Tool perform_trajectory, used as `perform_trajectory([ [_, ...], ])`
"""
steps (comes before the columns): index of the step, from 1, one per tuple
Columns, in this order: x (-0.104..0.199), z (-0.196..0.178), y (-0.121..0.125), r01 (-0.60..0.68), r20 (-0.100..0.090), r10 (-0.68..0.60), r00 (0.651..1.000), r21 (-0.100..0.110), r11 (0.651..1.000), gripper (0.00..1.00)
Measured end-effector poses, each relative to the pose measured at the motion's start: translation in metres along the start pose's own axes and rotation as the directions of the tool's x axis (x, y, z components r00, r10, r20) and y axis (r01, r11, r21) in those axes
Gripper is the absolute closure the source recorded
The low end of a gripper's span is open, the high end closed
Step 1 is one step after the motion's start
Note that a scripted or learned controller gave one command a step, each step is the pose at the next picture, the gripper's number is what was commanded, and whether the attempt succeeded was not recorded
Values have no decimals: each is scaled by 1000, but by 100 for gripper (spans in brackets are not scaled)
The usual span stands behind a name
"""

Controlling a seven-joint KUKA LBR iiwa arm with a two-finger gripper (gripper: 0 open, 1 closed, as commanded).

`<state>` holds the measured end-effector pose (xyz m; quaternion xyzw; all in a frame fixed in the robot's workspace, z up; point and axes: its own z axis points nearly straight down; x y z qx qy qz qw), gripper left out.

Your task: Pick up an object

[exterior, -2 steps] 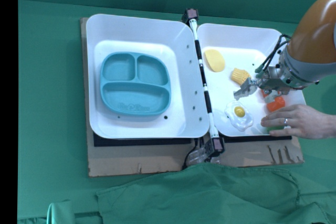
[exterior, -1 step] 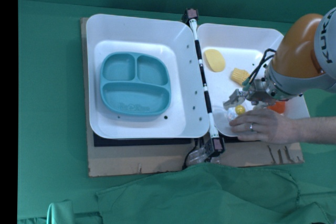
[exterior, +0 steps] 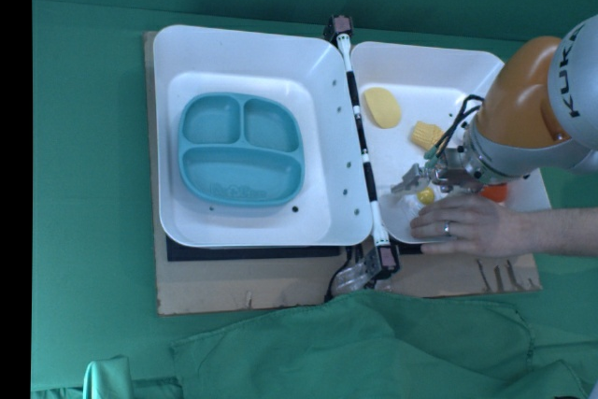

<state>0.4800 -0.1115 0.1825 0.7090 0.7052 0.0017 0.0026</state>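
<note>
Gripper (exterior: 418, 178) low in right bin (exterior: 411, 65), jaw state impossible to tell. Small yellow piece (exterior: 426, 196) just beside fingertips. Corn (exterior: 427, 135) and yellow slice (exterior: 381, 107) farther up bin. Hand (exterior: 464, 226) on bin's near edge. Teal plate (exterior: 241, 149) in left bin (exterior: 243, 47).

Green cloth (exterior: 93, 154) over bench, cardboard sheet (exterior: 243, 290) beneath

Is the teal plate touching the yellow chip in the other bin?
Apart. The camera view shows the teal plate in the left bin and the yellow chip in the right bin, with the divider between them.
</note>
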Motion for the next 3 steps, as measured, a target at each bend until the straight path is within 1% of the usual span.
perform_trajectory([
  [1, -1, -14, 2, -4, 3, 4, 1000, -11, 1000, 100],
  [2, -2, -79, 2, 3, 2, -3, 1000, -4, 1000, 100],
  [3, -8, -139, 11, 2, 2, -2, 1000, -4, 1000, 100],
])
